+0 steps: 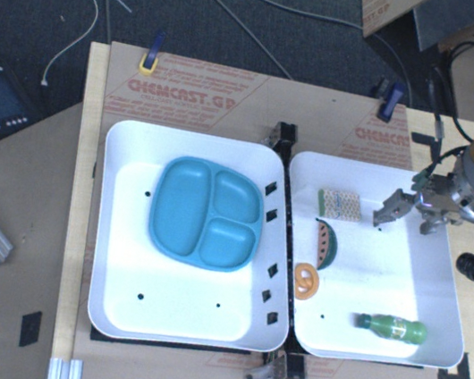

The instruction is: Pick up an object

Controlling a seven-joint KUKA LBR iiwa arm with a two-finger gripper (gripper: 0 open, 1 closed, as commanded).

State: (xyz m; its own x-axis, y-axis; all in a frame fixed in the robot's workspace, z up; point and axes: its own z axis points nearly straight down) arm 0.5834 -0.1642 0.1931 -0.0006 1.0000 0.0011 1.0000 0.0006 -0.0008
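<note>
My gripper (pixel 410 215) hangs over the upper right part of the right bin (pixel 428 263), fingers spread apart with nothing between them. A speckled sponge-like pad (pixel 340 205) lies just left of it. Below that, a watermelon slice (pixel 325 244) and a pretzel (pixel 306 281) rest along the bin's left side. A green bottle (pixel 392 327) lies on its side near the bin's front right.
The left bin (pixel 112 280) holds a blue divided plate (pixel 207 213). Black clips line the divider between the bins. Cables run over the floor behind the bench, and a cardboard box stands at the top right.
</note>
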